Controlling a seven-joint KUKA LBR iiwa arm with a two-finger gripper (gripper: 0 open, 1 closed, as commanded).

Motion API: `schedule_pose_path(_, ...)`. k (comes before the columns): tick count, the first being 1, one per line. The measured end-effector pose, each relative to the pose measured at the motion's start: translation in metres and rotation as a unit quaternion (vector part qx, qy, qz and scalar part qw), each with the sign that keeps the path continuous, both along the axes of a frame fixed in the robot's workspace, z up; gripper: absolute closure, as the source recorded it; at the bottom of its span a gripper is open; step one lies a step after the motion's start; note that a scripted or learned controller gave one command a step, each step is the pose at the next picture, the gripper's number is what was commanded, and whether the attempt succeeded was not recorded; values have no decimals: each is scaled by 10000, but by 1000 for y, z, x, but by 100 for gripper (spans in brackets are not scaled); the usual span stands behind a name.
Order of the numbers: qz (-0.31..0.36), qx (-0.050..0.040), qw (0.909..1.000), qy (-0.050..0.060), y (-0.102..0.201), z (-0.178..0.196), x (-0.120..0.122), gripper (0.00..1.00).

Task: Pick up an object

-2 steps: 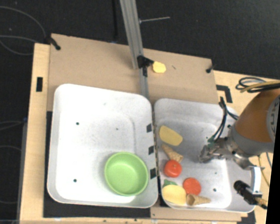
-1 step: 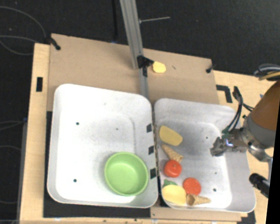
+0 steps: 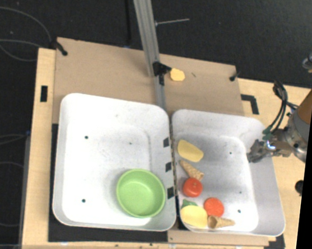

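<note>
At 3 o'clock, gripper [image 3: 257,149] over right bin [image 3: 261,185] rim.
You see nothing picked yet; claw state unclear; tomato [image 3: 193,187] untouched.

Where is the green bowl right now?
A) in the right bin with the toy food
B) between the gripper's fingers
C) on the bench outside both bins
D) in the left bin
D: the green bowl sits near the front of the left bin, far from the gripper.
</note>
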State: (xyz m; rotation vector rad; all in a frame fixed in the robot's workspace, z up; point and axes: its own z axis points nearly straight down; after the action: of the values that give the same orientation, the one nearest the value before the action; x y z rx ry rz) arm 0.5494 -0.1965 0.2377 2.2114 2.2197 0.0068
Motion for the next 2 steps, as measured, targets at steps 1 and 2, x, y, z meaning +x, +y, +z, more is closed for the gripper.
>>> schedule_pose_path(1, 4, 2, 10000, 8, -1, 47, 2, 100)
schedule_pose_path(2, 21, 16, 10000, 32, 55, 51, 8, 100)
